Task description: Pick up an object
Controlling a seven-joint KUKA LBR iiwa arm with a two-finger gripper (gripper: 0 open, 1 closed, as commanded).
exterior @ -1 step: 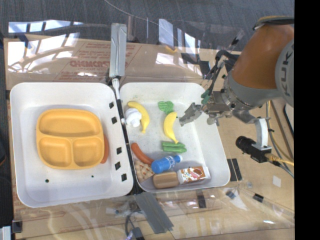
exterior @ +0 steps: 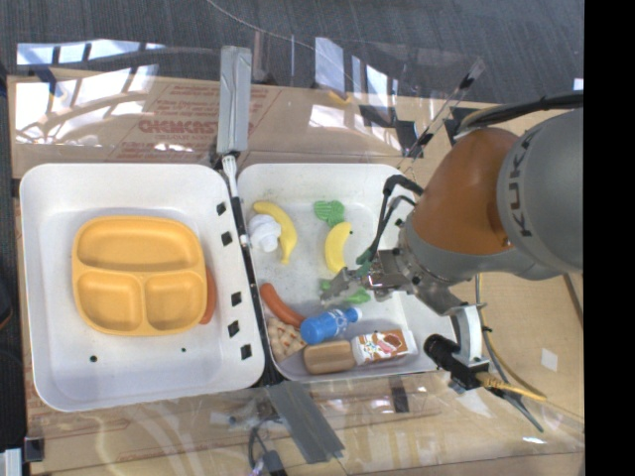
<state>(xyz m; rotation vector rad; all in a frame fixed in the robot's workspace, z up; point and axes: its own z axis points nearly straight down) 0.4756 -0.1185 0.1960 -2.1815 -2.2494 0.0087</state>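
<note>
The right bin [exterior: 392, 181] holds several toy foods. A yellow banana [exterior: 280, 228] lies beside a white piece [exterior: 264, 232]. A second banana [exterior: 339, 245] sits below a green leafy piece [exterior: 328, 209]. Along the front lie a red sausage [exterior: 281, 305], a blue bottle [exterior: 329, 324], a brown bread roll [exterior: 327, 357], a labelled packet [exterior: 383, 345] and a waffle piece [exterior: 285, 339]. My gripper [exterior: 347, 284] hangs low over the middle of the bin, just below the second banana, with a green item [exterior: 359, 294] partly hidden beneath it.
The left bin [exterior: 50, 266] carries a yellow divided tray [exterior: 139, 274] with a reddish sausage [exterior: 208, 300] against its right edge. A grey divider [exterior: 234, 117] runs between the bins. The arm's orange band [exterior: 466, 201] covers the right bin's right side.
</note>
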